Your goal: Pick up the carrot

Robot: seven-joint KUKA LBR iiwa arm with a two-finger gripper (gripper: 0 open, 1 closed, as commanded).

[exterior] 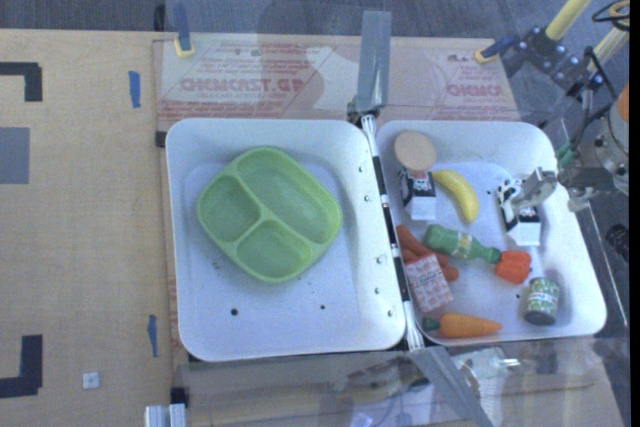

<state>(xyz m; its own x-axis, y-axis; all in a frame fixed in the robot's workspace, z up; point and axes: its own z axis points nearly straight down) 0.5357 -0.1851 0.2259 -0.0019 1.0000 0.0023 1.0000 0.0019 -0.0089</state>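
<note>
The carrot [468, 324], orange and tapered, lies along the front wall of the right bin [590, 300] with its tip pointing right. My gripper [528, 191] reaches in from the right and hovers over the bin's right side, just above a small black-and-white carton [527, 225]. It is well behind and to the right of the carrot and not touching it.
The right bin also holds a banana [461, 194], a green bottle [458, 243], a red-orange pepper [514, 266], a small can [541, 301], a red packet [429, 283], a tan round disc [414, 151] and another carton [420, 196]. A green divided plate [268, 212] lies in the left bin [190, 315].
</note>
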